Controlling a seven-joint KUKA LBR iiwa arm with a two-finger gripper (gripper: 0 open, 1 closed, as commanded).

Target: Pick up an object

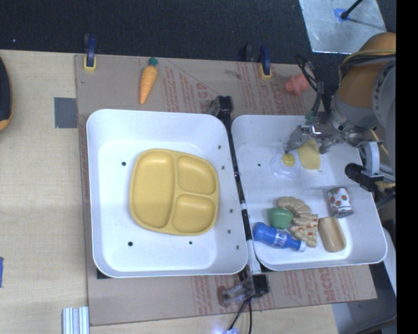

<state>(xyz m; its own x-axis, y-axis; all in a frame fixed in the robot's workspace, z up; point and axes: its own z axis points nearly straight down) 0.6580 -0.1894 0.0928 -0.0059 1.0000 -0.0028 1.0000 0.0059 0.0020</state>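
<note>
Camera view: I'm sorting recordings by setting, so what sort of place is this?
Likely a robotics lab bench for grasping trials: two white bins clamped to a board, toy food such as a carrot, and a robot arm reaching in.

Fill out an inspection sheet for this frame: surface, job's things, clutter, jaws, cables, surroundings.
Surface: bench bears left bin and right bin, side by side.
Job's things: right bin holds yellow piece, blue bottle, bread roll, small can.
Clutter: yellow divided tray in left bin; toy carrot outside the bins.
Gripper: low over yellow piece; jaws unclear.
Cables: black wires above gripper.
Surroundings: blue clamps on the board edge.
</note>
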